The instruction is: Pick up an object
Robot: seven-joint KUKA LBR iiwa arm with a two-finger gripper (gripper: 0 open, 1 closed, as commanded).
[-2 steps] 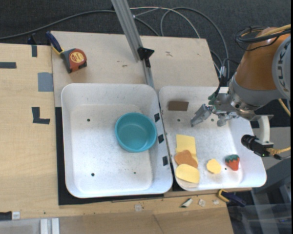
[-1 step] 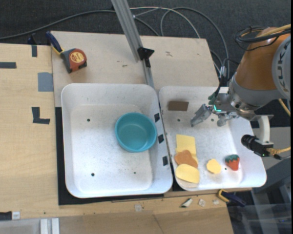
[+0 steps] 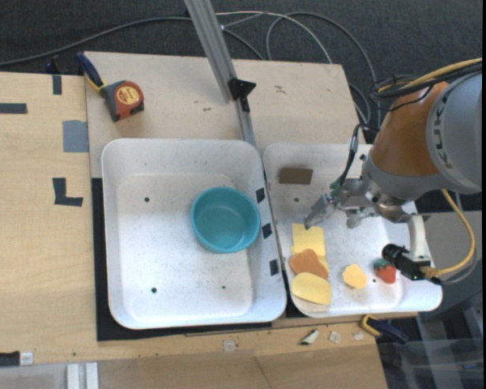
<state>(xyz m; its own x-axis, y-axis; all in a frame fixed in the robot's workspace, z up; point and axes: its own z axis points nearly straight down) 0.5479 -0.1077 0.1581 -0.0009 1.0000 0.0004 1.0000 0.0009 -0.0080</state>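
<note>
My gripper (image 3: 317,215) hangs over the right bin (image 3: 340,159), its dark fingers pointing down-left just above a pale yellow block (image 3: 309,239). Nothing shows between the fingers. Below that block lie an orange piece (image 3: 308,262) and a yellow rounded piece (image 3: 311,288). A small yellow-orange round piece (image 3: 355,277) and a red piece (image 3: 386,273) sit nearer the bin's front right. A brown flat piece (image 3: 296,175) lies at the bin's back. A teal bowl (image 3: 225,219) sits in the left bin (image 3: 146,168).
A slanted metal pole (image 3: 215,43) crosses above the bench to the bins' divider. A tape measure (image 3: 123,98) lies on the bench at the back left. Cables (image 3: 308,23) run behind the bins.
</note>
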